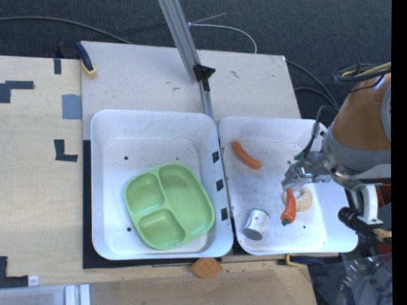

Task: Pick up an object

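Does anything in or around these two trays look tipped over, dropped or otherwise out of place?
The small metal cup in the right bin lies on its side rather than upright. A tan waffle-like piece sits outside both bins, on the bench just below where they meet, as if dropped. The green divided plate lies flat, nothing odd.

Dark carpet floor (76, 8); pale wooden bench (32, 170); cables (222, 27).

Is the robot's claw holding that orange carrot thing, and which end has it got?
It cannot be told. The claw sits right at the carrot's top end, over the right bin, but no grip is visible.
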Available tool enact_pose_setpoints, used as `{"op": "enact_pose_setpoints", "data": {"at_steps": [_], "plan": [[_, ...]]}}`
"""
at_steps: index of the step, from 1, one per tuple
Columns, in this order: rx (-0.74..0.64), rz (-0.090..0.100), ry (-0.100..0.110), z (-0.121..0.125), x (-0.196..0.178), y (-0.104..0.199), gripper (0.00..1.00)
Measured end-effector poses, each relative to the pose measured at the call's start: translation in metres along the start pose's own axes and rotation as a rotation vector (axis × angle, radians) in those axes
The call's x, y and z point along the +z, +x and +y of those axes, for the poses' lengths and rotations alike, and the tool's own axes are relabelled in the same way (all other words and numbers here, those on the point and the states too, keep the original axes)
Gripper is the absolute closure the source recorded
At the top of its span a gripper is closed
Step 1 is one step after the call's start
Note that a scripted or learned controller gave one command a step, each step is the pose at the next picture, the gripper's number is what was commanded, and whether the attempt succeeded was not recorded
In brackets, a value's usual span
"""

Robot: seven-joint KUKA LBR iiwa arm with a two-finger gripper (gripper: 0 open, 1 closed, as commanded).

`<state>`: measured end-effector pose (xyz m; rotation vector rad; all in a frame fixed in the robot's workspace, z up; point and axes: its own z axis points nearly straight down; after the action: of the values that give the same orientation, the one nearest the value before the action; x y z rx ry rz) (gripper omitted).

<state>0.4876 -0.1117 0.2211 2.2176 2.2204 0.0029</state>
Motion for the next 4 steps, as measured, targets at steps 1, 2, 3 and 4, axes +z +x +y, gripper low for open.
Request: {"op": "enact_pose_setpoints", "data": {"at_steps": [1,2,3,4], "plan": [[0.0,0.0,0.0,0.001,-0.044,0.0,1.0],[-0.004,0.002,0.007,0.011,-0.036,0.044,1.0],[-0.006,0.002,0.007,0.029,-0.021,0.1,1.0],[-0.007,0.003,0.004,0.052,-0.025,0.154,1.0]]}}
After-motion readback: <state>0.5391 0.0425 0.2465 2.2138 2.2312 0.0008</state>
